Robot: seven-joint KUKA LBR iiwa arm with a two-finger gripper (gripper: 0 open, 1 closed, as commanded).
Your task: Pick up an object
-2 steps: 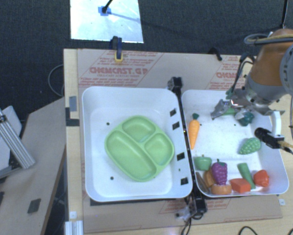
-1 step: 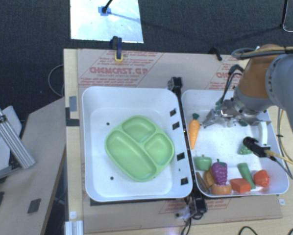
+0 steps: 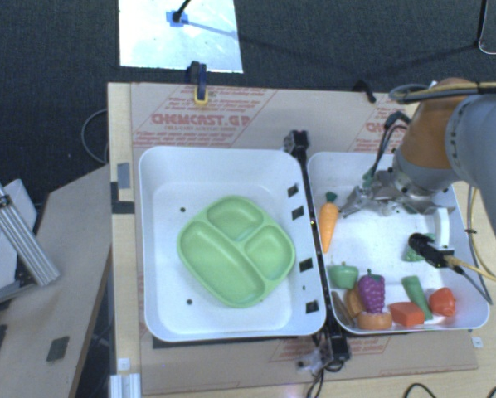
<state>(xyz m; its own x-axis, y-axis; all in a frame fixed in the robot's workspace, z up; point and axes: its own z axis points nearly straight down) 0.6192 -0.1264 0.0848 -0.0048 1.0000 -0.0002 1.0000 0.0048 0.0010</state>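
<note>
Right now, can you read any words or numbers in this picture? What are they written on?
"CHEMCAST GP", in red letters on the brown sheet behind the white bins.
More red print of the same kind on that sheet's right side, cut off by the arm and too blurred to read.
Smaller red lines above and below the big word: too small to read.
No words seen on the green plate or the toy food.
</note>
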